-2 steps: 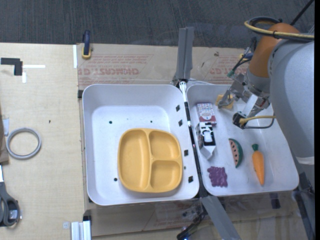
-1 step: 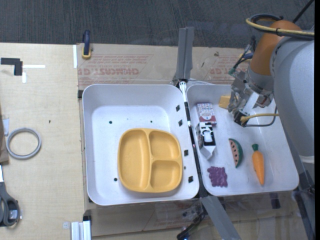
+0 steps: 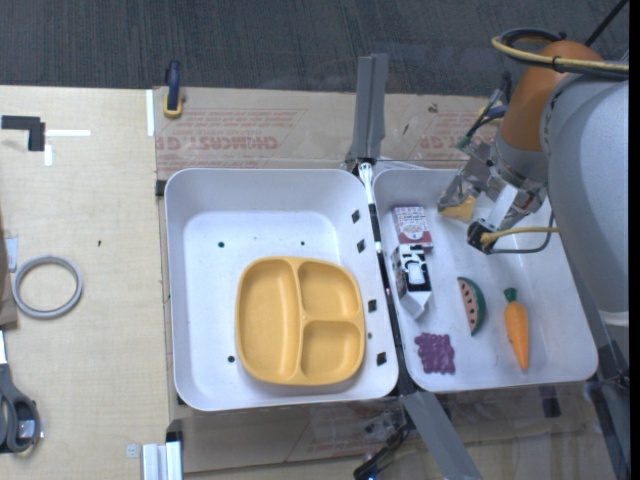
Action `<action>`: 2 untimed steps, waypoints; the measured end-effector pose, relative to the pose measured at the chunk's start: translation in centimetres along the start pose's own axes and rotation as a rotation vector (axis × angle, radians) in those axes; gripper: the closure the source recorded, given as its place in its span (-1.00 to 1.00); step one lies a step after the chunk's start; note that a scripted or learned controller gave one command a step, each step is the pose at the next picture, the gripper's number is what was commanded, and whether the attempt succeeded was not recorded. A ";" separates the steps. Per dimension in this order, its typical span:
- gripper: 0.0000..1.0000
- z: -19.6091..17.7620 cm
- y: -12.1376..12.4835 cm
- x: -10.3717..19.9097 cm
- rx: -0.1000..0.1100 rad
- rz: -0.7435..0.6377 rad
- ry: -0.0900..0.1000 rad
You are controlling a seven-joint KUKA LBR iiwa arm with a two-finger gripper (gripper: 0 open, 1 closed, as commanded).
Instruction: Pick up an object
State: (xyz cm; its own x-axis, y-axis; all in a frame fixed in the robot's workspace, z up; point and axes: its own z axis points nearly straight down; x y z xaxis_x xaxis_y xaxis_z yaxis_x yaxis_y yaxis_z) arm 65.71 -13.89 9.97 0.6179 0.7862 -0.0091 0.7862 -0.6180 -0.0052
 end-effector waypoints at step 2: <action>-1.00 0.8 -0.6 1.0 -0.005 -0.022 0.007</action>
State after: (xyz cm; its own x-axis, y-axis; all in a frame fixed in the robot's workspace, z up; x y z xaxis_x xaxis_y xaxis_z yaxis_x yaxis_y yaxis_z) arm 65.85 -12.80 9.20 0.6002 0.7998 -0.0017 0.7998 -0.6002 -0.0007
